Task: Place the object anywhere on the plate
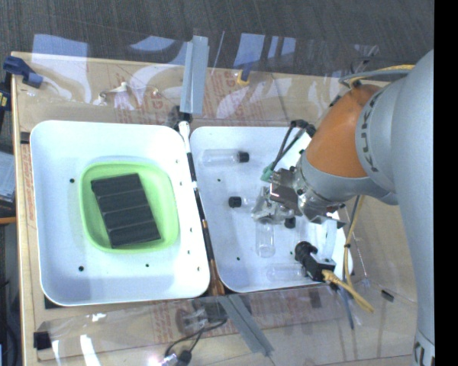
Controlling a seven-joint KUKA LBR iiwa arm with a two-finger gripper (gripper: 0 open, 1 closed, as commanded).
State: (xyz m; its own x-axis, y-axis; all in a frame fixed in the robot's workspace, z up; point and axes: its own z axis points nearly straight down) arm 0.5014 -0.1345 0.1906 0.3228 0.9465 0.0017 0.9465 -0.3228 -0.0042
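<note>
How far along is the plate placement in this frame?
Done: a dark ridged block already lies on the green plate in the left bin. In hand: the gripper is low in the right bin, among clear vials. Left: no pickup is visible.

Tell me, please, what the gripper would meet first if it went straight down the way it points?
Probably the clear vial lying on the right bin's floor just beneath the gripper, though depth is hard to judge from this slanted view.
</note>
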